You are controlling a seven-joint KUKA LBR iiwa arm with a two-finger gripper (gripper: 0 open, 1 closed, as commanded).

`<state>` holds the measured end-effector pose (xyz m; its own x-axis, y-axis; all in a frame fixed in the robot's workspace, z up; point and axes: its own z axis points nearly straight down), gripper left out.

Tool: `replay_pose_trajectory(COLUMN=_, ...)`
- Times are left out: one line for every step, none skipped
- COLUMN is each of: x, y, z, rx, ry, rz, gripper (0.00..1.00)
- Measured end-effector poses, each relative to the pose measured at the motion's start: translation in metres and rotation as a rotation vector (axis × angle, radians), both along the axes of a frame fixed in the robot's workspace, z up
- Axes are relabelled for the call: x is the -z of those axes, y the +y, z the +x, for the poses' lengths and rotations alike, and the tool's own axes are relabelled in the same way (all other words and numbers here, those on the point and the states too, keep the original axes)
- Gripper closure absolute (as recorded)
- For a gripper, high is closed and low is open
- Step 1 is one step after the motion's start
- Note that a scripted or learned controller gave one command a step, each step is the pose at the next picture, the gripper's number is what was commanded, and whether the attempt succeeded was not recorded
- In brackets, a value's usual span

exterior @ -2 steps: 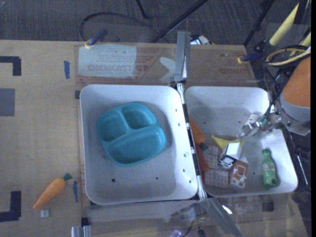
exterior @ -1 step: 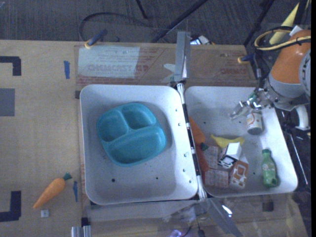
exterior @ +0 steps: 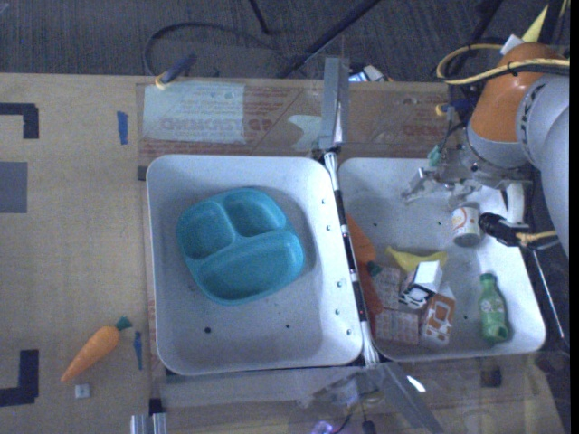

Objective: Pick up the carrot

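Orange stands out in two places: a slim orange carrot-like piece (exterior: 364, 262) lies along the left wall of the right white bin (exterior: 380, 188), against the divider, and a second orange toy carrot with a green top (exterior: 91, 351) lies on the bare bench (exterior: 63, 242) to the left of the left white bin (exterior: 163, 242), well apart from both bins. Which of the two the task means cannot be told; the one in the right bin is nearer the arm. The grey arm with its orange band (exterior: 507, 107) reaches in from the right, and the two-finger gripper (exterior: 441, 183) hangs over the far part of the right bin, near a small white cup with an orange mark (exterior: 466, 224). Its metal fingers appear spread apart with nothing visible between them. Other items in the right bin: a yellow banana-shaped piece (exterior: 416, 259), small printed cartons (exterior: 418, 306) and a green bottle (exterior: 492, 308). A teal sectioned plate (exterior: 240, 242) sits alone in the left bin. Status, as judged: pick not yet made; neither carrot is touched or lifted. Remaining: move across to the carrot, descend, close, lift. The divider wall beside the bin carrot may crowd one finger.
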<state>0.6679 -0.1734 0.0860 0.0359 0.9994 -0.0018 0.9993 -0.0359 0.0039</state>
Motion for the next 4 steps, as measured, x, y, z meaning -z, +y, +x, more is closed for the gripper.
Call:
replay_pose_trajectory(x=-0.131, y=-0.025, z=-0.065, rx=-0.142, ry=0.000, rz=-0.001, gripper=0.00)
replay_pose_trajectory(x=-0.014, y=-0.017, z=-0.003, rx=-0.623, ry=0.011, rz=0.004, gripper=0.00)
replay_pose_trajectory(x=-0.001, y=0.022, z=-0.007, rx=-0.986, ry=0.030, rz=0.005, gripper=0.00)
replay_pose_trajectory(x=-0.001, y=0.061, z=-0.014, rx=-1.062, ry=0.010, rz=-0.001, gripper=0.00)
